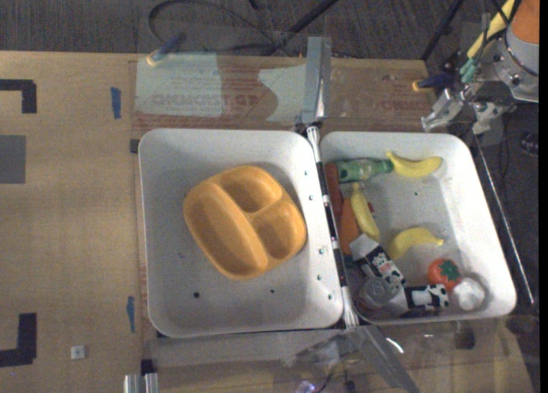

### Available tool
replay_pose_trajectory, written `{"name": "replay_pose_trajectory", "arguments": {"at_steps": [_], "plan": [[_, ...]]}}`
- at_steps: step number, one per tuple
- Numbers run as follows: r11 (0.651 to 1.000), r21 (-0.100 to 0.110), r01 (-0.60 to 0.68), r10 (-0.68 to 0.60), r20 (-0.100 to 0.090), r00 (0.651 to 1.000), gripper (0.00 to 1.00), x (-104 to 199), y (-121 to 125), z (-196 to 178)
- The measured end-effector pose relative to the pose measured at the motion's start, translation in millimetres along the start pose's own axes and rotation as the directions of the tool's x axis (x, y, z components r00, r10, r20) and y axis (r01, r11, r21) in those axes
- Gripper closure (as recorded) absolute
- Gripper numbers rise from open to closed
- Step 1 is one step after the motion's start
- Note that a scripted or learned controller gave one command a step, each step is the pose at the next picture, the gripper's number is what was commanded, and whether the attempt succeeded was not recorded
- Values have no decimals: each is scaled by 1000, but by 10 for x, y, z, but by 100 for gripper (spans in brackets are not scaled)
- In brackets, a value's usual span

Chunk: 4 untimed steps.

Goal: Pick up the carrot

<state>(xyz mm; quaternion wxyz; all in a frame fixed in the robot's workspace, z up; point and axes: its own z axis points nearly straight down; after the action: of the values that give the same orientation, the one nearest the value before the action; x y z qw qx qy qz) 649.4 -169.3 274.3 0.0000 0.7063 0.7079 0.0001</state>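
A: Camera view, near first: what sits in the right bin [492,237]?

B: At its near edge a cow-patterned carton [426,297] and a tomato [443,271]. Farther in, the carrot [346,216] lies along the bin's left wall, just beside a banana [364,214].

A: And the left bin [163,237]?

B: An orange divided plate [245,221].

A: The gripper [462,104]?

B: Beyond the right bin's far right corner, above the table [68,211], well apart from the carrot. Whether its fingers are open, I cannot tell.

The carrot [341,203] lies along the right bin's [479,211] left wall, seemingly touching a banana [364,216] beside it.
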Motion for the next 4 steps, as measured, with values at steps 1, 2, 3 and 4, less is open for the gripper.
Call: {"name": "replay_pose_trajectory", "arguments": {"at_steps": [1, 2, 3, 4], "plan": [[1000, 3, 22, -22, -1, 1000, 0, 135, 173, 1230], [969, -26, -246, 246, -2, 969, 0, 590, 131, 1598], [929, -20, -371, 370, -6, 929, 0, 570, -757, 1800], [845, -21, -534, 534, -9, 846, 0, 223, -1457, 1807]]}}
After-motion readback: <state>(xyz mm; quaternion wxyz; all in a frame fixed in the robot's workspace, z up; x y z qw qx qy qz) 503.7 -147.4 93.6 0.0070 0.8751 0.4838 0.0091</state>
